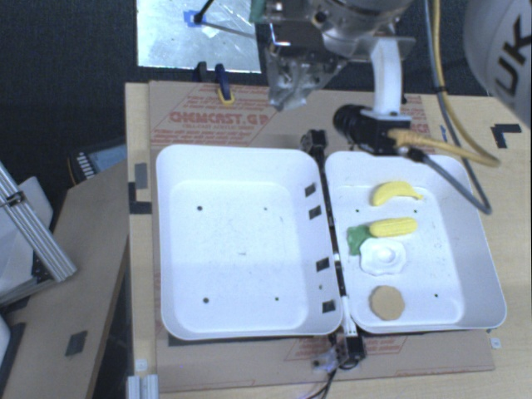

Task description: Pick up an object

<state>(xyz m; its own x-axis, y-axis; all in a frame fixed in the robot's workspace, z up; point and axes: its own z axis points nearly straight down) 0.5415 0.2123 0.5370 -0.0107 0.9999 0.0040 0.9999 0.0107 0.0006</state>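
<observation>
Dark carpet (66, 65) is surrounding a tan bench (100, 223) that is carrying a brown board (208, 119) printed with red lettering. At the far left, a silver metal rail (29, 227) is leaning at a slant beside the bench. Behind the board, a shiny metal sheet (179, 23) is lying on the carpet, and a blue and yellow clamp (223, 86) is sitting at the board's rear edge.

2 shallow white bins are sitting side by side on the board, touching along a row of black clips (320, 214). Nothing but small dark specks is showing on the floor of the left bin (179, 160).

Above the rear of the board, between the 2 bins, the gripper (287, 81) is hanging from the grey arm (357, 7), well apart from every item. Whether its tips are apart or together cannot be told, and nothing is visible between them. A yellow cable (449, 150) is trailing from the arm across the rear of the right bin (474, 248).

The right bin is holding 5 items in a loose column near its left half. A yellow banana (394, 192) is lying rearmost. A yellow corn cob (392, 227) is lying just in front of it. A green leaf (357, 238) is lying just left of the cob. A white fried egg (383, 257) is touching the leaf. A round tan cookie (386, 302) is lying nearest the front.
</observation>
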